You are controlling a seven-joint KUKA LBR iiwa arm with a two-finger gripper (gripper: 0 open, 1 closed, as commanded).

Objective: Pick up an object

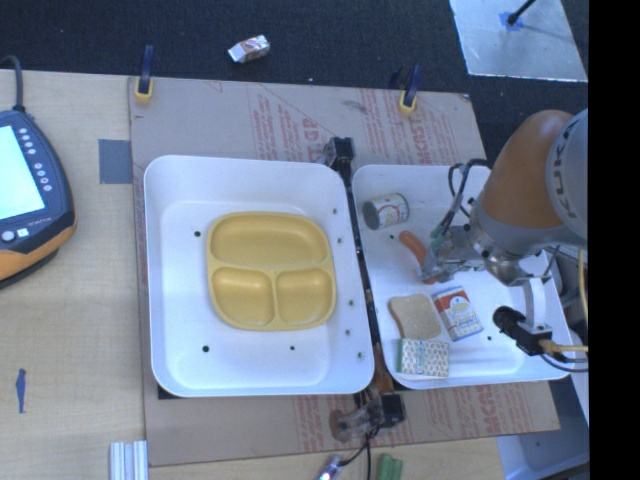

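Observation:
The right bin (372,183) holds several small things. A small tin can (386,211) lies on its side near the back left. An orange carrot-like piece (411,244) lies in the middle. Toward the front lie a tan bread slice (414,315), a small red and white carton (457,313) and a green patterned sponge (423,358). My gripper (436,261) is low in this bin, right at the orange piece's near end and just behind the carton. The wrist hides the fingertips.
The left bin (170,268) holds a yellow divided plate (270,269). A black clamp (342,152) sits at the back between the bins. A teach pendant (25,193) lies on the bench at far left. A crumpled wrapper (249,49) lies on the dark floor.

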